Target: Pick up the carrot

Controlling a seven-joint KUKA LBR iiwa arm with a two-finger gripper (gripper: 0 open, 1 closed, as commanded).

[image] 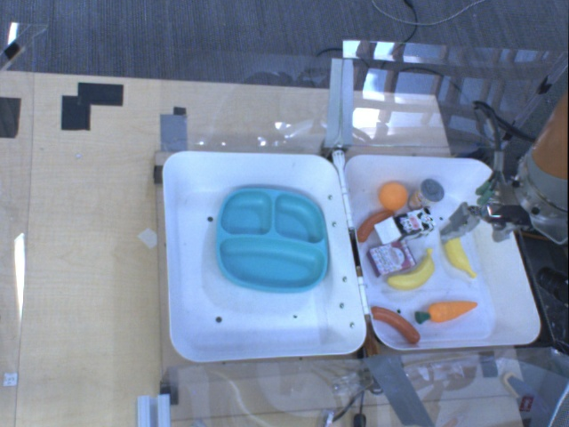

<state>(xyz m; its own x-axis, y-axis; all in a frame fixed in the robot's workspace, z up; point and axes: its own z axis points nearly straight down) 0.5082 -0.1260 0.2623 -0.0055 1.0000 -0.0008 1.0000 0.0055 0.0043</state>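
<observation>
So, biggest first: left bin [187, 238] carries a blue divided plate [271, 238] at its centre. Right bin [524, 323] carries the clutter: two yellow bananas [412, 276] & [460, 256], a sausage [395, 324] at the near-left corner, an orange [392, 195] nr the far edge, small packets [391, 258] mid-bin.

Carrot [449, 310] lies flat nr the near edge, towards the right side, green top pointing left, just beside the sausage tip, apart from the bananas.

Gripper [462, 221] hangs over the right half of that bin, above the smaller banana, w/ nothing between its fingers; open or closed, can't tell at this angle.

Handling, prob: light, rigid toy, smooth and tapered, so it may slip; take it across the thick middle, not the thin tip.

Hard to read: arm cut off at right edge; packet labels and the grey round bit by the orange too small to ID.
</observation>
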